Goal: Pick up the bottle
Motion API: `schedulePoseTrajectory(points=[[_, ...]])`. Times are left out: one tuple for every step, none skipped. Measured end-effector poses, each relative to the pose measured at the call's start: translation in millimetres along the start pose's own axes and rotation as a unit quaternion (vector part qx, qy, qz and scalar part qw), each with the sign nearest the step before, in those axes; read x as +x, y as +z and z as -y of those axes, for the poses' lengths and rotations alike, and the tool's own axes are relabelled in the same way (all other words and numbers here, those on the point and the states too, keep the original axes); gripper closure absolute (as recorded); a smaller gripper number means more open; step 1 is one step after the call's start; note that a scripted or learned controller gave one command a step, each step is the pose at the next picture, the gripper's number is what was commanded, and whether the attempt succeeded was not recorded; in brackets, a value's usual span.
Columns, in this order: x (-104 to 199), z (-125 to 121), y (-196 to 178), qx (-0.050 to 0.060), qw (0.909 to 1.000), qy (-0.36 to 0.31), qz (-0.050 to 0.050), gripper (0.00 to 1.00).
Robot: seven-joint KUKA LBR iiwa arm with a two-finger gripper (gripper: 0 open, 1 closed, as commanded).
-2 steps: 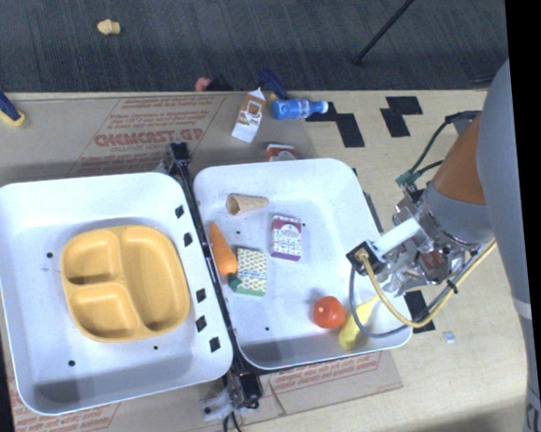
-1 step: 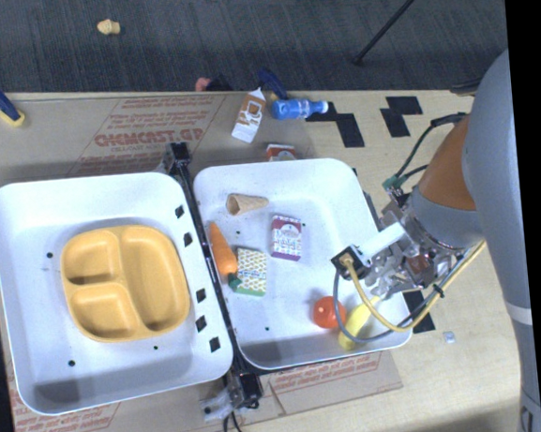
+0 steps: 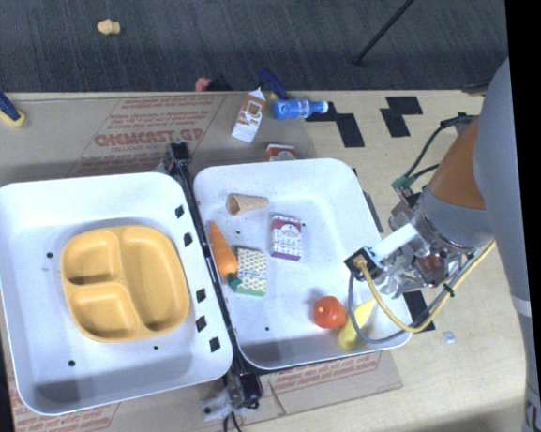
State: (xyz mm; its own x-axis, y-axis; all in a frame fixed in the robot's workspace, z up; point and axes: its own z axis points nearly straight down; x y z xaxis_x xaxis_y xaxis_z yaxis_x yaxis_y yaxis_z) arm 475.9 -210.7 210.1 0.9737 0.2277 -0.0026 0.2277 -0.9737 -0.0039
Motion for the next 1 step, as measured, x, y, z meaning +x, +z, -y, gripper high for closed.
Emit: schedulePoseTrajectory(points=[[8.5,37.8,-1.0,0.001,1.0,0.007,0.001,1.0]])
